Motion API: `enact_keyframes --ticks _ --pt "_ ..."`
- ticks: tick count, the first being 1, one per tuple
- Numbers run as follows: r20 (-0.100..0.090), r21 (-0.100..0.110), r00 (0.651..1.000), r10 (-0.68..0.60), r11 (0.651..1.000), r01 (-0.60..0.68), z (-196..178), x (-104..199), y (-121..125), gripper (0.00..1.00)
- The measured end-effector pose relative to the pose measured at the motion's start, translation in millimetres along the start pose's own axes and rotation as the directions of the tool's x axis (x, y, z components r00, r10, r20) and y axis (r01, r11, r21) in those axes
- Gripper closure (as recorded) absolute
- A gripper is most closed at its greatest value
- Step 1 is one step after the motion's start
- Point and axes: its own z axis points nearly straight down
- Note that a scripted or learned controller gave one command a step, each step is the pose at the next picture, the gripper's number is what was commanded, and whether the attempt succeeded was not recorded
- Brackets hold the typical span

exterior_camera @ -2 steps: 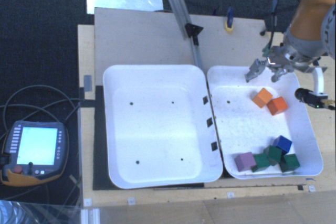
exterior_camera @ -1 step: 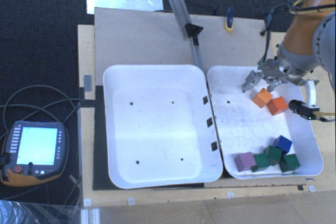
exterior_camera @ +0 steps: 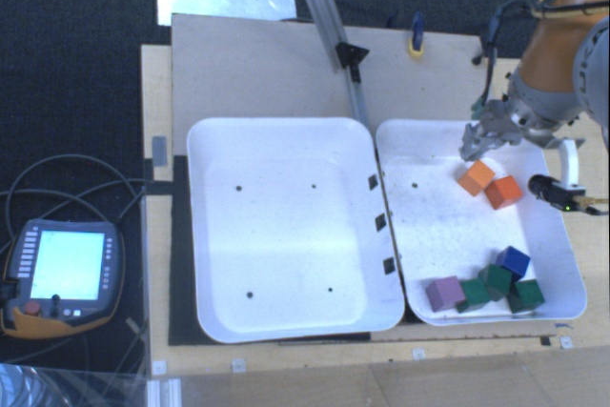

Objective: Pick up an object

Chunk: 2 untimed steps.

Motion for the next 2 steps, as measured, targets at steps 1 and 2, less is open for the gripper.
enact_keyframes --ticks 1,2 --pt "0.000 -0.002 1.000 0.000 1.000 0.000 -51.6 3.2 -7.2 1.00" --pt "0.002 -0.005 1.000 0.000 1.000 0.000 -113.3 -5.3 -4.8 1.00"
